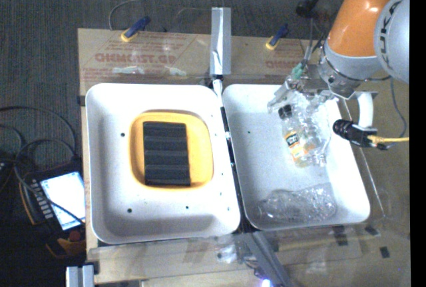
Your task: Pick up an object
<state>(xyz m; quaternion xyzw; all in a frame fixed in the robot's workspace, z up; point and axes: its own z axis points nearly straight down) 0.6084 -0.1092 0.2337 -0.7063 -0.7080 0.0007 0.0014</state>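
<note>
Camera view, upper right of the frame: you had the gripper (301, 89) low over the top end of the right bin (253, 146), right at the capped end of a clear bottle (306, 136) that lay lengthwise down the middle-right of that bin. You could not tell from this slant whether the gripper was wide, narrow or closed on anything, because glare and clear plastic ran together there. The likeliest failure, as I judged it, was a slip. The bottle looked smooth, thin-walled and rounded, so a squeeze near the narrow neck could have made it buckle or squirt sideways out of the grasp. A grasp that far toward one end could also have let the long body swing and drop as you lifted. Crumpled clear plastic (296, 204) lay near the bottom edge of the same bin, apart from the bottle, and seemed unlikely to interfere. In the left bin (110, 146), the yellow tray (138, 152) with the black ridged block (165, 154) sat well away at centre left and posed no risk.
</note>
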